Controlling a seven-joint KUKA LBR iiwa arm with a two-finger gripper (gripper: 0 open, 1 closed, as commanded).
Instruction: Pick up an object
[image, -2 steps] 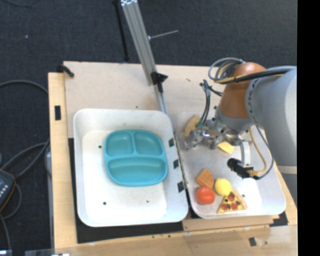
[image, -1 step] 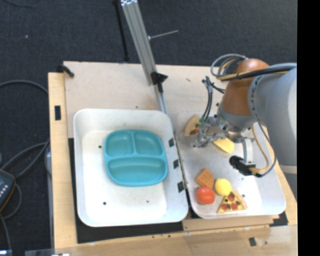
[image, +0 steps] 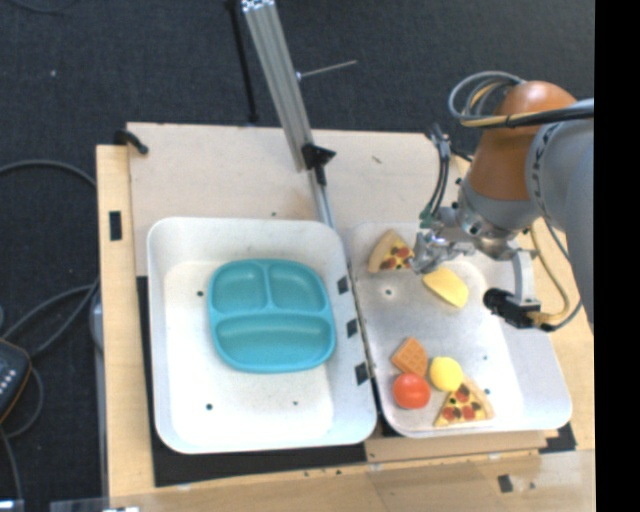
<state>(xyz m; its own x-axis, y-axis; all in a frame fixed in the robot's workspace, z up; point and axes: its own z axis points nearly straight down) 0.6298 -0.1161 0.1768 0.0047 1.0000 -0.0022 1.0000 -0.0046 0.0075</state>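
Pizza slice (image: 463, 405), no readable writing

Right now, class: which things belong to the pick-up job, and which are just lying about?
Job: claw; pizza slice beside it; yellow wedge; waffle; tomato; lemon; second pizza slice.
Lying about: blue divided plate; metal rail.

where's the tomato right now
The tomato lies near the front edge of the right bin, just below the cracker and left of the lemon.
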